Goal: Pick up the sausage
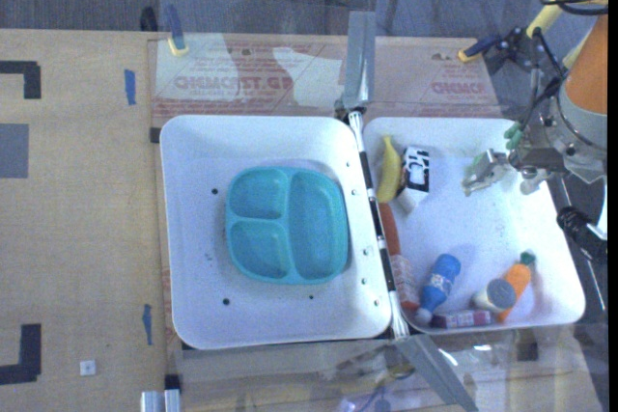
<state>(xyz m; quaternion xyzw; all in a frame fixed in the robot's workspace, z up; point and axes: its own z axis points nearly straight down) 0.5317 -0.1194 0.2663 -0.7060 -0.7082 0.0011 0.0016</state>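
wooden bench (68,236) bears two white bins; gripper (480,173) hangs parted, holding nothing, over right bin (565,289); sausage (388,232) lies inside.

The arm (587,82) enters at the right as a grey body with a broad orange band above the wrist. Below the band sits a pale grey, blocky wrist housing with darker fittings. The gripper (480,171) is silvery metal with thin, pale jaws and a small greenish part near its base. Black cables loop around the upper arm, alongside a yellow tube and a short blue and orange fitting.
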